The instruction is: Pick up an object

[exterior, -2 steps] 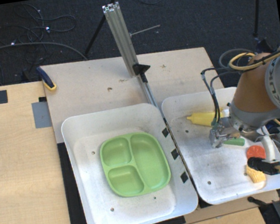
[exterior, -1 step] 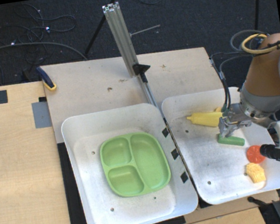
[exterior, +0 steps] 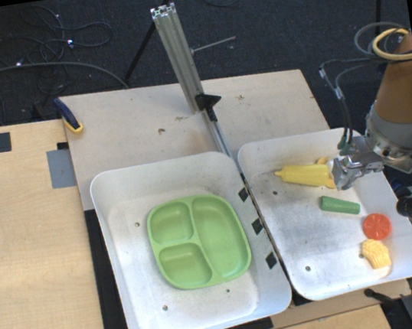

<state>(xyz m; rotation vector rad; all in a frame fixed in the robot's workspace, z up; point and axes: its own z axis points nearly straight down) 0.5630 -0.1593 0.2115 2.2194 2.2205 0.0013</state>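
Presently: right bin (exterior: 317, 278), four loose items; gripper (exterior: 344, 173) low at the yellow piece.

Arm enters from the frame's right edge and sits at the right end of the long yellow item (exterior: 305, 175), upper middle of that bin, likely the chosen target as nearest the wrist. Fingers: opening cannot be told; contact unclear. Green block (exterior: 340, 205), red round (exterior: 377, 226) and small yellow piece (exterior: 375, 254) lie apart below. Left bin (exterior: 113, 213): green divided plate (exterior: 199, 240), centred.
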